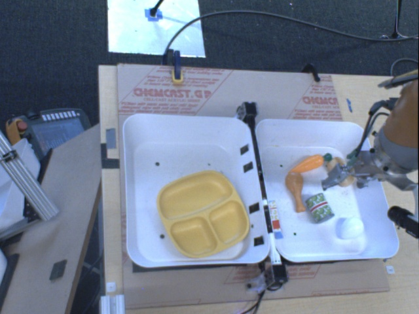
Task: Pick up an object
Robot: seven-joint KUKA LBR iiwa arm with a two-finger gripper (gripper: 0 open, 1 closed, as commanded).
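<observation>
grey arm with an orange band reaches in from the right, its two-finger gripper [340,175] low over the right white bin [376,241]. whether its jaws are open or closed on anything, i cannot tell. just beside its tip lie an orange curved plastic piece [302,175], a small green-and-white can [319,208] and a white ball [350,227]. a yellow three-compartment plastic tray [203,212] rests in the left white bin [144,175].

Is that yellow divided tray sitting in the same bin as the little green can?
No, the yellow divided tray lies in the left bin, while the green can lies in the right bin.
</observation>
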